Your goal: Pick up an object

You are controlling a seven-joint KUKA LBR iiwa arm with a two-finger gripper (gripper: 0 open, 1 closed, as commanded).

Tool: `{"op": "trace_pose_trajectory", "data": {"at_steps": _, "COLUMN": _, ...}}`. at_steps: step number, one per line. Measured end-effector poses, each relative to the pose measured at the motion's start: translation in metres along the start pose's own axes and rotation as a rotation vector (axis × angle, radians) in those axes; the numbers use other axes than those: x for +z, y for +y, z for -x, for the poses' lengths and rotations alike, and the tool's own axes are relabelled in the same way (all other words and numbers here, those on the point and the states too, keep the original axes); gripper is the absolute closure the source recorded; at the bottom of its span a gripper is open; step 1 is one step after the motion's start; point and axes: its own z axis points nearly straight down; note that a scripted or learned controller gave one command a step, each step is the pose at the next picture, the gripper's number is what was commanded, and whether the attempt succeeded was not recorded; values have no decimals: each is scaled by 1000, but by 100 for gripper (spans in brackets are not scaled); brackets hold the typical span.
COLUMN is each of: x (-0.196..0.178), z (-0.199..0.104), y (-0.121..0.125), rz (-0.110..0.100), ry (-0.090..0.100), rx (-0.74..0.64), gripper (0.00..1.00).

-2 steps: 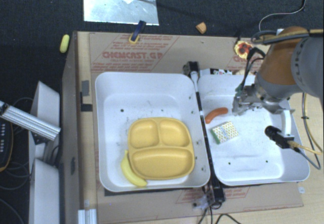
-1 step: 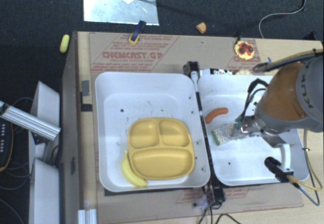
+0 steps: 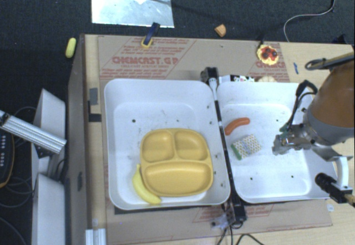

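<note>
In the right bin [image 3: 266, 185] lie an orange sausage-shaped piece [image 3: 237, 124] and, just below it, a small patterned block with a green edge [image 3: 246, 145]. My gripper [image 3: 281, 144] hangs over the right bin, a short way to the right of the patterned block and apart from it. Nothing shows between its tips. The left bin [image 3: 125, 105] holds a yellow divided plate [image 3: 176, 161] with a yellow banana [image 3: 142, 187] tucked under its lower left edge.
The arm's grey and orange body [image 3: 333, 111] covers the right bin's right side. A black divider [image 3: 220, 133] runs between the bins. On the cardboard behind the bins lie a small red-and-yellow toy [image 3: 268, 54] and a blue-and-yellow clip [image 3: 150, 35].
</note>
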Motion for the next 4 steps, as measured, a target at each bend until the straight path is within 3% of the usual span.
{"op": "trace_pose_trajectory", "data": {"at_steps": 1, "x": 8, "z": 8, "y": 43, "rz": -2, "ry": 1, "rx": -2, "gripper": 100}}
{"op": "trace_pose_trajectory", "data": {"at_steps": 2, "x": 8, "z": 8, "y": 43, "rz": -2, "ry": 1, "rx": -2, "gripper": 0}}
{"op": "trace_pose_trajectory", "data": {"at_steps": 3, "x": 92, "z": -6, "y": 93, "rz": -2, "ry": 1, "rx": -3, "gripper": 0}}
{"op": "trace_pose_trajectory", "data": {"at_steps": 4, "x": 91, "z": -34, "y": 146, "rz": -1, "ry": 0, "rx": -4, "gripper": 0}}
